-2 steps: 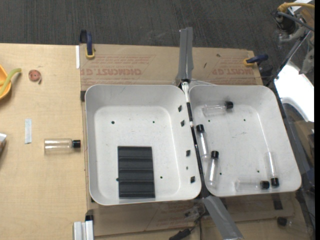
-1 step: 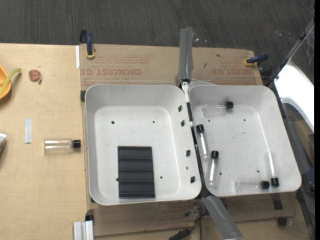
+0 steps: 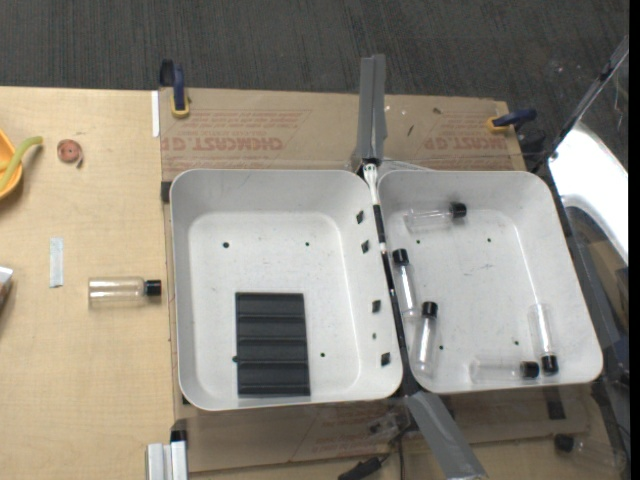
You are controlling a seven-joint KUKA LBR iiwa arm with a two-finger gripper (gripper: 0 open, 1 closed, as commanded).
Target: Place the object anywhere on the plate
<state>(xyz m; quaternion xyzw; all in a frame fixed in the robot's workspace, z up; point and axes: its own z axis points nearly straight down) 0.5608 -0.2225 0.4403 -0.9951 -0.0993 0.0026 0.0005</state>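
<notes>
1. Whether the jaws are open or shut, and whether they hold anything, cannot be told from this view.
2. Five clear vials with black caps lie in the right bin [image 3: 560, 258], right of centre. One vial [image 3: 437, 214] is near the bin's top, a second [image 3: 403, 278] lies along its left wall, and a third [image 3: 426, 330] is just below that. A fourth [image 3: 503, 371] and a fifth [image 3: 543, 338] are in the lower right corner, their caps close together.
3. The black ribbed plate [image 3: 270, 345] lies flat in the lower part of the left bin [image 3: 200, 208], well apart from the vials.
4. Both white bins sit on cardboard [image 3: 260, 133] on a wooden bench [image 3: 90, 388]. A sixth vial [image 3: 122, 289] lies on the bench at the left. Dark carpet [image 3: 300, 18] fills the top of the frame.
</notes>
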